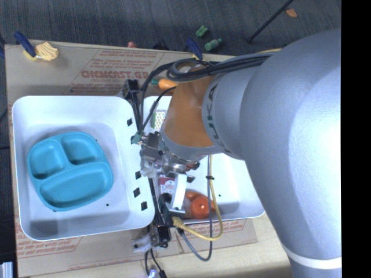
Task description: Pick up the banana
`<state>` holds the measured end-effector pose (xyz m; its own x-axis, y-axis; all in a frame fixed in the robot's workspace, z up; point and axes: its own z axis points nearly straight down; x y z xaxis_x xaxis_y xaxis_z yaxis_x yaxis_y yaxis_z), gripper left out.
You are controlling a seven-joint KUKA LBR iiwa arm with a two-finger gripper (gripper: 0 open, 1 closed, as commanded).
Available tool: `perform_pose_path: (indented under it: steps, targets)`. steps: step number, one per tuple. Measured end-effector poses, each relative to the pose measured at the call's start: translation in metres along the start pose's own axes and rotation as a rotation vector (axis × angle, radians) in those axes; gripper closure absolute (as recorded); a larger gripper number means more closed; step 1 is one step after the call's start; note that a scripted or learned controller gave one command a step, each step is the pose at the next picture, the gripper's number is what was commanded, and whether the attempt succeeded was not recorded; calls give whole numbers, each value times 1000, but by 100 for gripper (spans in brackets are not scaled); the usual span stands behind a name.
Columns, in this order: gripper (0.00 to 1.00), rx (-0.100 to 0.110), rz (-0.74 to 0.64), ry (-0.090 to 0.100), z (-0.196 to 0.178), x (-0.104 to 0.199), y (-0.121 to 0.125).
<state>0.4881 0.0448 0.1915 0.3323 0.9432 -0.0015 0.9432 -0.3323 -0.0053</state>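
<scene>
My gripper (166, 181) hangs low over the front left part of the right bin (246, 204), close to the wall between the two bins. The grey arm with its orange band (185, 120) covers most of that bin. A round orange-red thing (200, 206) lies in the bin just right of the gripper, apart from it. A small orange piece (167, 83) peeks out at the bin's back left corner. A pale, green-striped thing (160, 119) lies by the bin's left wall, half under the arm.
The left bin (23, 155) holds a blue divided tray (69, 169). Black cables (139, 106) run over the wall between the bins. A yellow-and-blue clamp (39, 51) sits on the cardboard at the back left.
</scene>
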Motion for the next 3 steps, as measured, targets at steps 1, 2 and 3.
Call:
perform_pose_path:
  steps: [1, 2, 3]
  targets:
    - [100, 4, -4, -1, -9, 1, 0]
    - [100, -2, -235, -1, 76, 56, -19]
    - [100, -4, -248, 1, 99, 123, -52]
